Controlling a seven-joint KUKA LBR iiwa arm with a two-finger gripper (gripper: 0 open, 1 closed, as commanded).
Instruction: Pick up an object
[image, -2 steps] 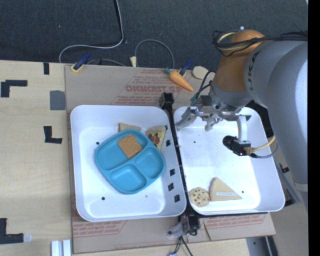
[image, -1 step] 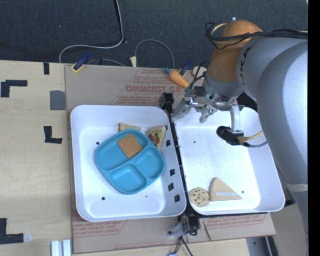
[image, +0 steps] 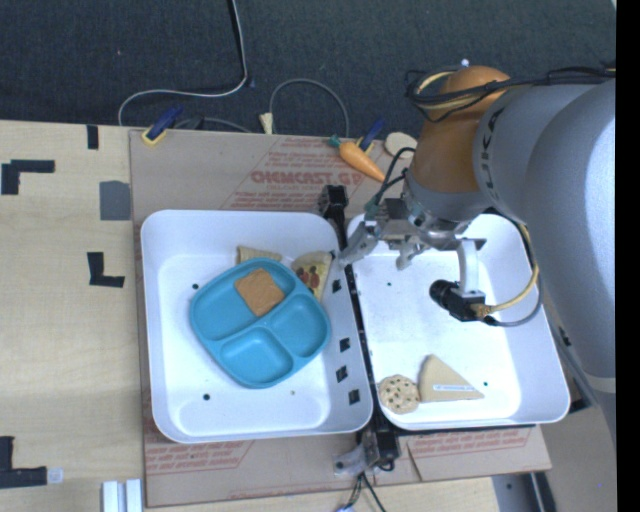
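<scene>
My gripper (image: 378, 252) hangs over the far left corner of the right bin (image: 520, 330), close to the wall shared by the two bins. Its fingers stand apart with nothing between them. A chocolate-chip cookie (image: 398, 392) and a pale cheese wedge (image: 447, 380) lie at the near edge of the right bin, well below the gripper. In the left bin (image: 165, 300) a blue divided plate (image: 262, 335) carries a brown cracker (image: 260, 290). A pizza-like slice (image: 313, 270) lies by the plate's far right rim, just left of the gripper.
A beige piece (image: 252, 256) pokes out behind the plate. A toy carrot (image: 358, 157) lies on the cardboard beyond the bins. The arm's grey body and orange band (image: 455, 140) cover the far right; a black connector with a yellow cable (image: 458, 298) hangs over the right bin.
</scene>
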